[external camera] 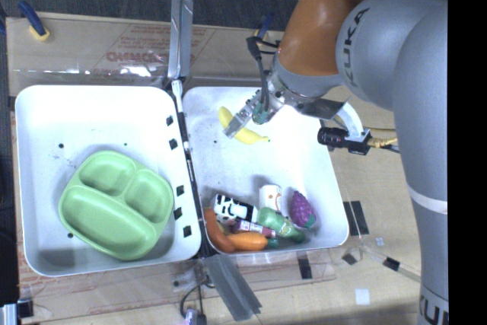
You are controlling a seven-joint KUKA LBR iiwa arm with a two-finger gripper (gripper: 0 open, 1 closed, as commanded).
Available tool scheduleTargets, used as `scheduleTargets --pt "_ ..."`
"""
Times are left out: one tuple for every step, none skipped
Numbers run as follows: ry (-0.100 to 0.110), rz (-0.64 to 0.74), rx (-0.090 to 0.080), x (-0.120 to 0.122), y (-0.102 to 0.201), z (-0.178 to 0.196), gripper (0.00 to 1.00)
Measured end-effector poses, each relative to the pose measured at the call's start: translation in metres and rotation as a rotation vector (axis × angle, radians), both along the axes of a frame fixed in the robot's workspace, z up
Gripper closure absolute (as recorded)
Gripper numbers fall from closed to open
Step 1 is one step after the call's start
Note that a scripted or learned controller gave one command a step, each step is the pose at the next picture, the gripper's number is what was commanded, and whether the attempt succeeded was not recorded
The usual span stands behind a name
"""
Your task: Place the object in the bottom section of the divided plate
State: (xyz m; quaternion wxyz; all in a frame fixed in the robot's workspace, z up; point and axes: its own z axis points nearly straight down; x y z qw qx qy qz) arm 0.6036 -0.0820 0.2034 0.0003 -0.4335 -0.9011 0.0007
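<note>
The gripper (pixel 245 118) hovered just over the banana (pixel 242 130) at twelve o'clock in the right bin (pixel 329 186), its finger state impossible to tell; picking appeared under way, with carrying to the green plate (pixel 114 202) at nine o'clock next.

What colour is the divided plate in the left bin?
Light green divided plate, clearest in the camera view.

You have two white bins (pixel 46 106), one green divided plate (pixel 116 203), one banana (pixel 242 129), and what looks like six toy foods (pixel 262 224) heaped together.
</note>
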Motion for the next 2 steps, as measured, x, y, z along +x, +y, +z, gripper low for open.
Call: scheduleTargets --pt "0.002 0.12 0.001 -0.008 0.058 -0.012 1.0" --pt "0.0 0.108 0.001 -0.06 0.133 0.038 1.0"
